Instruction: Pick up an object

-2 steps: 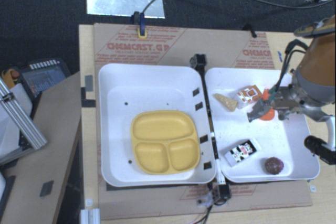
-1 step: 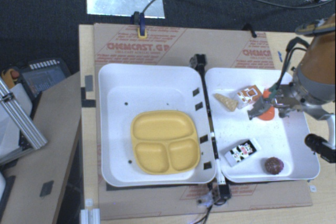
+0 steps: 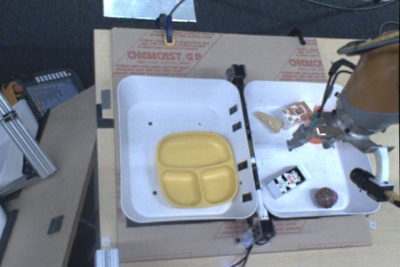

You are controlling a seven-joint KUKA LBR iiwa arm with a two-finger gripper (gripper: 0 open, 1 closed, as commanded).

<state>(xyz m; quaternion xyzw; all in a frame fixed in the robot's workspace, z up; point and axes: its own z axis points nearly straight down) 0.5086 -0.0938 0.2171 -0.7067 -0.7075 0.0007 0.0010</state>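
The claw (image 3: 300, 136) hangs low over the right bin (image 3: 270, 156); how far it is parted cannot be told, and nothing shows in it. Just beyond it lie a tan wedge (image 3: 269, 121) and an orange-white packet (image 3: 295, 112). Nearer the camera lie a black-white box (image 3: 288, 181) and a dark ball (image 3: 326, 197). Left of it, the other bin (image 3: 134, 109) holds a yellow tray (image 3: 195, 168). Brown cardboard (image 3: 181, 53) covers the surface, on dark carpet (image 3: 50, 3).

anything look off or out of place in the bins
Nothing looks spilled or damaged. The yellow divided tray lies flat in the left bin. In the right bin, a tan wedge, an orange-and-white packet, a black-and-white box and a dark reddish ball lie loosely scattered, well apart. The gripper is over the right bin.
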